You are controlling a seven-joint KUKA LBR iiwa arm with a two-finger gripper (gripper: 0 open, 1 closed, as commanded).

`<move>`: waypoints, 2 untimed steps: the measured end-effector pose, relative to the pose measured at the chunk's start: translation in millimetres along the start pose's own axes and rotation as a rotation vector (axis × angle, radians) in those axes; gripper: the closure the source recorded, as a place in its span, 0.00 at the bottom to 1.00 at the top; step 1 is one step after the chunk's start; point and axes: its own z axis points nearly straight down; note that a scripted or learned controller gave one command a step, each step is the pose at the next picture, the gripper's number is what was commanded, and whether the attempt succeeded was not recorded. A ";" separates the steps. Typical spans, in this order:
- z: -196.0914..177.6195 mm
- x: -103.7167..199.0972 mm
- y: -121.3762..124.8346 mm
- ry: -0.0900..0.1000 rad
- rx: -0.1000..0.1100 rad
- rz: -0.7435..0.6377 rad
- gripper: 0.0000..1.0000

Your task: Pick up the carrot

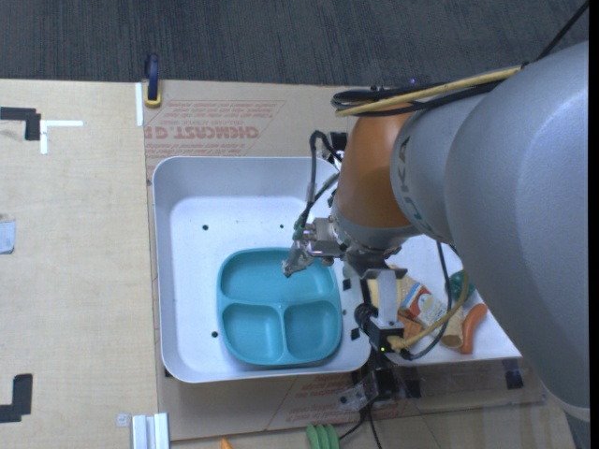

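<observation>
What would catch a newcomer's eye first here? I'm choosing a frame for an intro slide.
The big grey arm with its orange band dominates the right side, reaching in over the bins. Below it, a teal divided tray sits in the left white bin, with the claw over the tray's upper edge. An orange carrot lies among clutter in the right bin, partly hidden by the arm.

Teal divided tray (279,309) in white bin (187,215). Orange carrot (473,325) at lower right. Grey arm (505,176), orange band (370,171). Tan bench (70,279); brown cardboard (211,124), red lettering.
</observation>
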 end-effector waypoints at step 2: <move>-136.9 -8.2 -32.3 -0.002 -0.004 0.352 1.00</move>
